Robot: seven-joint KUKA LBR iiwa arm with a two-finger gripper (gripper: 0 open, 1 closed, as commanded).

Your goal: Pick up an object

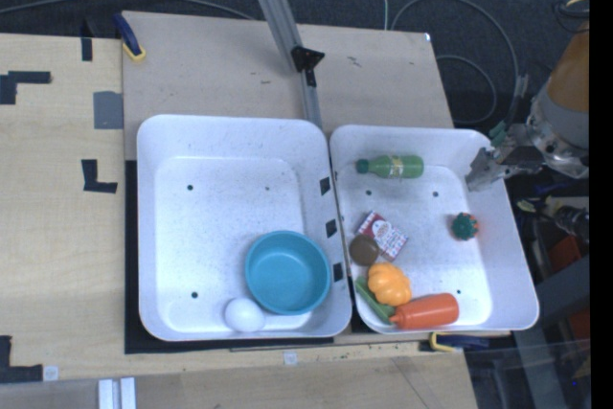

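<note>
The right bin (498,254) holds a green bottle (391,167) lying near its far side, a small green ball-like toy (465,226), a red and white packet (382,235), a brown round piece (363,251), an orange pepper (388,284), a red-orange carrot-shaped toy (424,310) and a green piece (372,298) by the near wall. My gripper (487,168) hangs over the bin's far right corner, above and right of the green toy, with nothing seen between its fingers.
The left bin (172,206) holds a blue bowl (286,271) and a white ball (243,313) near its front wall. A grey metal pole (278,5) slants down to the bins' shared far edge. Cables lie behind the right bin.
</note>
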